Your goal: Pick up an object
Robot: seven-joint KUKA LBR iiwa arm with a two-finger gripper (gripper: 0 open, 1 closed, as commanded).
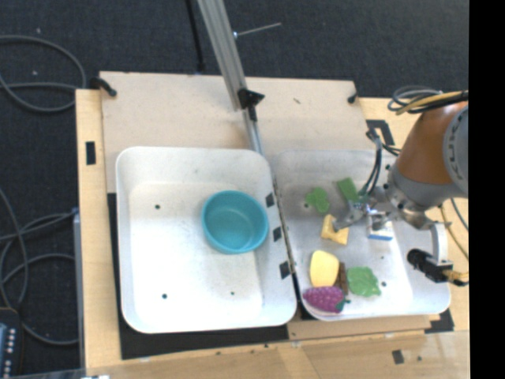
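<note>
My gripper (357, 214) is low in the right bin (410, 290), coming in from the right under the orange-banded wrist. It sits just above and to the right of a yellow wedge (333, 230), close to it or touching it. I see nothing held. A dark green piece (346, 188) and a light green piece (318, 200) lie just behind it. A small blue and white item (379, 231) lies right beside it. Nearer the front are a yellow block (323, 268), purple grapes (324, 297) and a green leafy piece (363, 281).
The left bin (150, 290) holds a teal bowl (234, 221) near its middle. A slanted metal pole (229, 54) rises behind the wall between the bins. Bare bin floor shows at the far right corner of the right bin.
</note>
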